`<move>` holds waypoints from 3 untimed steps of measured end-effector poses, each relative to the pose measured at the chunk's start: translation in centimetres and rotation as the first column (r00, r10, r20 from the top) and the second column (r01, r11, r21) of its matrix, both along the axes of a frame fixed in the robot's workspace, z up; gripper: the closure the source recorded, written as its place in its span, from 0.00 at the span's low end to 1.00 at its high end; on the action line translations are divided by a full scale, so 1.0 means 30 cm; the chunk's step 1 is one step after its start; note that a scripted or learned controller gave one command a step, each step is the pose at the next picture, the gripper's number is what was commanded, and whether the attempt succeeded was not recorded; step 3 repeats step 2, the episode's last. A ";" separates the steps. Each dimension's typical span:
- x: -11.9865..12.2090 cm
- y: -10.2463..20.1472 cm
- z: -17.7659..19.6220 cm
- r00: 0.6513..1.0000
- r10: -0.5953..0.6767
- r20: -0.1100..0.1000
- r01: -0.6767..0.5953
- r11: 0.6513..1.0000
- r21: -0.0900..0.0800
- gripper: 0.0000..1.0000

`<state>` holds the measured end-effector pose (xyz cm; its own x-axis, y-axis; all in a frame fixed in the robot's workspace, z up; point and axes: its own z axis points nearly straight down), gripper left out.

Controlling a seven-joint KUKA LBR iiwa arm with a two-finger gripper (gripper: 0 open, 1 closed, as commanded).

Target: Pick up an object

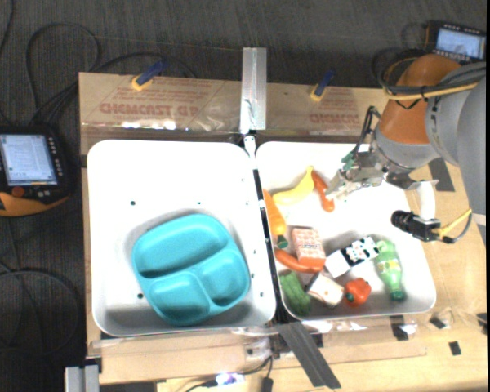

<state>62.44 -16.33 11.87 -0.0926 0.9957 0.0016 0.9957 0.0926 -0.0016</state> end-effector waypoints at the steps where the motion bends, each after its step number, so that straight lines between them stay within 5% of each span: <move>1: -0.232 -0.018 -0.081 0.992 -0.127 0.023 0.127 0.992 -0.005 1.00; 2: -0.181 0.037 0.275 0.978 -0.208 0.000 0.208 0.978 -0.003 1.00; 3: -0.181 0.037 0.275 0.978 -0.208 0.000 0.208 0.978 -0.003 1.00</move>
